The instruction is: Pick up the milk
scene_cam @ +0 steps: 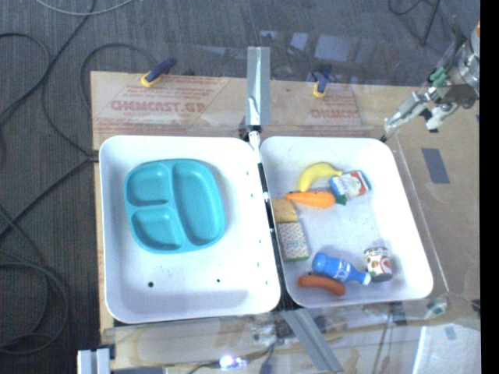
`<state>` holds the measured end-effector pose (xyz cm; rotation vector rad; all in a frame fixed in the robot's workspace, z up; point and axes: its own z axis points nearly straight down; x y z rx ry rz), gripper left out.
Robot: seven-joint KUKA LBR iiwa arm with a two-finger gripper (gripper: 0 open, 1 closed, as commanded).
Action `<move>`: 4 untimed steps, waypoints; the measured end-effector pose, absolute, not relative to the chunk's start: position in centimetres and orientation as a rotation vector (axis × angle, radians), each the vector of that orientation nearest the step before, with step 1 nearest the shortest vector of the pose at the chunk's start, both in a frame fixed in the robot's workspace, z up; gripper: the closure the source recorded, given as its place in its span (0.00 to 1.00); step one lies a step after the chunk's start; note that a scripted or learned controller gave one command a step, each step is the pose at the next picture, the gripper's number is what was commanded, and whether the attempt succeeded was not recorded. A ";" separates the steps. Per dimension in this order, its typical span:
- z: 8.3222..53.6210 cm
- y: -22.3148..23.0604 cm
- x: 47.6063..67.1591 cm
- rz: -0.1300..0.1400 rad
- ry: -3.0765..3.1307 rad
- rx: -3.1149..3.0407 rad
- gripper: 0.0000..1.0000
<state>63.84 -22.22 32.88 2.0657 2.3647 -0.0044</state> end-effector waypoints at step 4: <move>10.9 -11.0 59.6 -0.006 2.024 2.407 0.00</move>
